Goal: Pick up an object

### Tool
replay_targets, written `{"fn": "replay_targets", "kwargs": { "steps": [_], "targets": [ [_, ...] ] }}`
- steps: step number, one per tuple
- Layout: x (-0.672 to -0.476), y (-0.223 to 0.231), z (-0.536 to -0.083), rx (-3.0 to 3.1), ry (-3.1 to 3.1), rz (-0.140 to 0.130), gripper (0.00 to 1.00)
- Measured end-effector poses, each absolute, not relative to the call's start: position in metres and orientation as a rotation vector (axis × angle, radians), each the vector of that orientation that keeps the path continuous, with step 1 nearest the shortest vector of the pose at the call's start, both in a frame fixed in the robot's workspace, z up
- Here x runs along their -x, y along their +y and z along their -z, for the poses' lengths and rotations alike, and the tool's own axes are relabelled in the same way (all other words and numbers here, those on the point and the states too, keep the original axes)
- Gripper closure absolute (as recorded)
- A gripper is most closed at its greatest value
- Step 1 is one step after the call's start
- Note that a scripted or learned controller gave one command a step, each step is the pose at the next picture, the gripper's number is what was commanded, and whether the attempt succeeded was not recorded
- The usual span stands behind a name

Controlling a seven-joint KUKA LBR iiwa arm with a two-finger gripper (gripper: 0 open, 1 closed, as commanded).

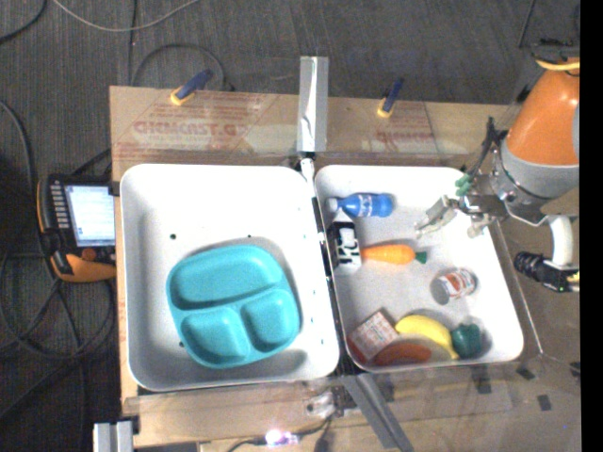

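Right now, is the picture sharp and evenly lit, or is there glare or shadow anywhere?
Camera view: soft overall, so labels on the small items can't be read; the white bins look bright and washed out; the teal tray casts a dim shadow along its upper edge; the hand looks blurred; the floor around is dark.

One camera, high over the desk (236,125), looking down at a slant.
Both white bins (141,252) sit mid-frame, floor and cables beyond the desk, arm (551,130) entering at the bins' right.
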State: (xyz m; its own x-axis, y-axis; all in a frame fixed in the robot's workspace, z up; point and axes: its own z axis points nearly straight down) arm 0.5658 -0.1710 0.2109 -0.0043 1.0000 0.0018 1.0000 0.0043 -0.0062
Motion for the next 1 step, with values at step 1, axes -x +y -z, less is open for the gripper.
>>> {"fn": "replay_targets", "kwargs": {
  "steps": [1],
  "targets": [
    [-0.6034, -0.1408, -0.0914, 2.189, -2.254, -0.005, 0.00]
  ]
}}
